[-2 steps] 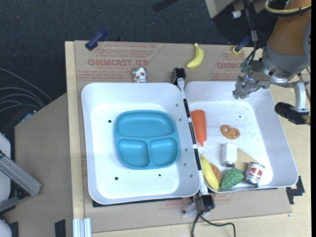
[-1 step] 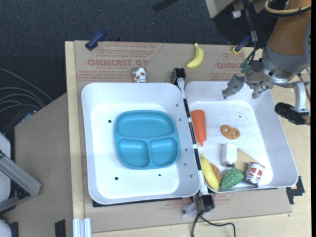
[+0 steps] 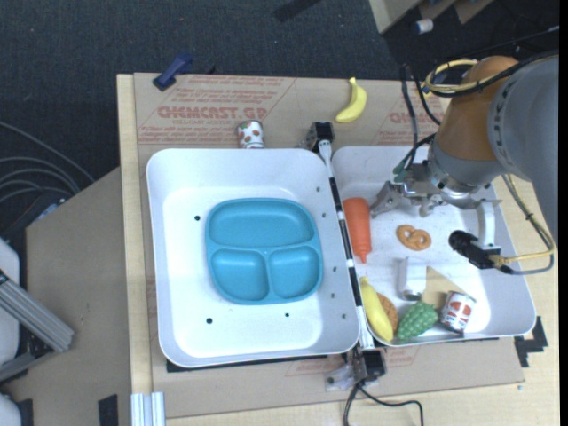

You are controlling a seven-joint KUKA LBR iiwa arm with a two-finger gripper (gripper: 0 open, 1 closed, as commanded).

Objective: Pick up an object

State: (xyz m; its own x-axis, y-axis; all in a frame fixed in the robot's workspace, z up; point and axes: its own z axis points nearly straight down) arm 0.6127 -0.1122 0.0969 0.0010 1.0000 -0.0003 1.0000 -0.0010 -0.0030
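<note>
The right bin holds an orange carrot along its left wall and a small pretzel near its middle. Toward the front lie a grey block, a yellow wedge, a banana, a green bumpy item and a red-and-white can. My gripper hangs over the back of this bin, just behind the pretzel and to the right of the carrot. Nothing shows in its grasp.
The left bin carries a blue three-compartment plate. On the board behind the bins lie a yellow banana, a small red-and-white cup and a blue item. A black cable crosses the right bin's right side.
</note>
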